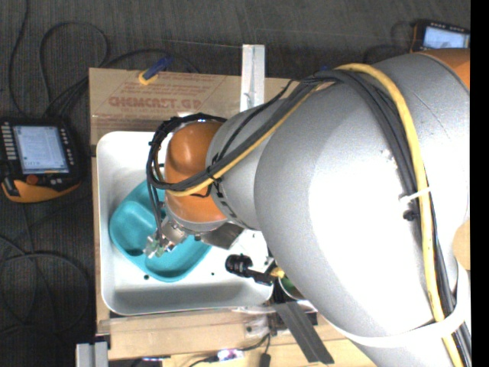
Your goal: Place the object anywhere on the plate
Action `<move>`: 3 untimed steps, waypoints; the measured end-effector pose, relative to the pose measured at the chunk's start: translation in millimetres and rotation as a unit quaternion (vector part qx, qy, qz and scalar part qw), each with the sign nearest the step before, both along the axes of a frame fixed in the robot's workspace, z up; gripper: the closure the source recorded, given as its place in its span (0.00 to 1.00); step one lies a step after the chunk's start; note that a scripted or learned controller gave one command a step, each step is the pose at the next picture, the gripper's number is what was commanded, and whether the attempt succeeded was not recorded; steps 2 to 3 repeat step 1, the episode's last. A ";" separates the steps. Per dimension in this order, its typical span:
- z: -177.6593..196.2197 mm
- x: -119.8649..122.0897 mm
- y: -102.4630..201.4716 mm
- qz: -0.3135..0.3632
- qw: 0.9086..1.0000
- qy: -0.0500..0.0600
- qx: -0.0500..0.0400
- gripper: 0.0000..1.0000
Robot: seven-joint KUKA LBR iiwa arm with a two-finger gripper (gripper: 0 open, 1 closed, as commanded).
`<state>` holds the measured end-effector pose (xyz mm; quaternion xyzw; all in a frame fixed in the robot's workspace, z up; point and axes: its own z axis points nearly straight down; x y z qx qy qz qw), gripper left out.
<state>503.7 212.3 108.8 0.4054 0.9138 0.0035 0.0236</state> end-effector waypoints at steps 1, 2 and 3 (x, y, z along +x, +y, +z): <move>-8.3 17.6 -37.4 -0.116 0.993 0.018 0.015 0.00; -8.3 17.6 -37.4 -0.116 0.993 0.018 0.015 0.00; -8.3 17.6 -37.4 -0.116 0.993 0.018 0.015 0.00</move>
